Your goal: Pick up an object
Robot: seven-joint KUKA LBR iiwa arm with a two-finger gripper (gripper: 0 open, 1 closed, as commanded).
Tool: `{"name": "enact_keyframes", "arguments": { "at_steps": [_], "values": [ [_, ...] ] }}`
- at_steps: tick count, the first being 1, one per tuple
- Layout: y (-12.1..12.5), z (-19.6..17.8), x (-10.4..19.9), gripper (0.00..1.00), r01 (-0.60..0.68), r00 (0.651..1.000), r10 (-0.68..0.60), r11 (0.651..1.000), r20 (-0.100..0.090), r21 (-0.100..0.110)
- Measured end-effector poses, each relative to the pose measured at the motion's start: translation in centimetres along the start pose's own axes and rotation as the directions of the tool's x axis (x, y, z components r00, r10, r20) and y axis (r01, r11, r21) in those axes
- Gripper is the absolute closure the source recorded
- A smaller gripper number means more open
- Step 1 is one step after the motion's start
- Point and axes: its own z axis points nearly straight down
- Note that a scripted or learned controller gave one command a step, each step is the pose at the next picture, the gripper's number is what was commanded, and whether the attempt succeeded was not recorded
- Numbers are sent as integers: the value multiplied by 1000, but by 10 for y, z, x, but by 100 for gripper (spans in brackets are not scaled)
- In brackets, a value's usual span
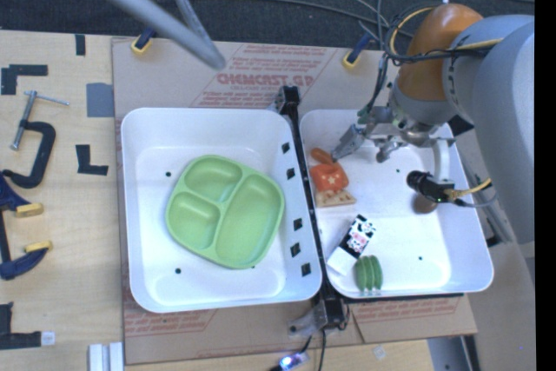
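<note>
My gripper [368,145] hangs over the back of the right bin [465,274], its two fingers spread apart and open with nothing between them. Just left of and below the left fingertip [350,141] lie a small orange piece [321,156] and a red tomato-like object [329,177] resting on a tan slice [337,199]. Nearer the front of this bin are a black-and-white patterned block [359,235] and a green ribbed object [368,272]. A small brown object [423,205] sits at the right side, under a black part with a cable.
The left bin [148,274] holds a green divided plate [226,210]. A black divider with clips [300,187] runs between the bins. The arm's orange band and grey body [486,74] cover the right bin's back right. Clamps lie on the bench at far left.
</note>
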Motion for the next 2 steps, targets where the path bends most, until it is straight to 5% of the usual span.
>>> {"name": "enact_keyframes", "arguments": {
  "at_steps": [1,2],
  "values": [
    [1,-14,1,100,2,1000,-2,1000,0,-4],
    [4,-64,-7,100,0,1000,0,1000,0,-9]
  ]
}}
